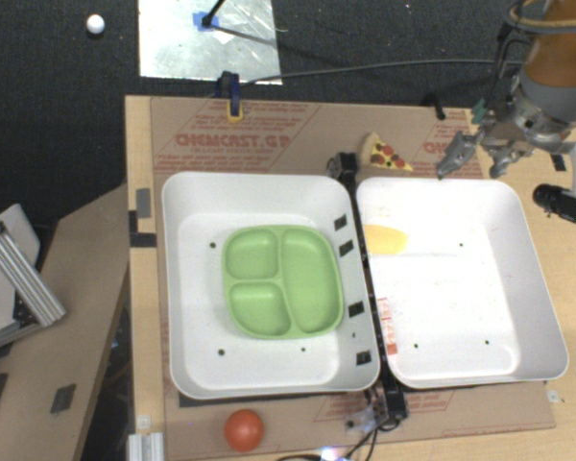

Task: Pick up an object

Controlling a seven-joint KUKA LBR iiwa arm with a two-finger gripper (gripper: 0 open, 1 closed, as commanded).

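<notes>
My end effector (pixel 472 159) hangs spread and empty over the right bin's (pixel 518 353) far rim, clear of everything. The likeliest pick, a yellow piece (pixel 384 240), lies below-left of it, flat against the bin's near-left wall.

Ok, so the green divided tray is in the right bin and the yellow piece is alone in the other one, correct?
Not quite: the camera view shows the green divided tray in the left bin, not the right. The yellow piece does lie alone in the other bin, the right bin.
</notes>
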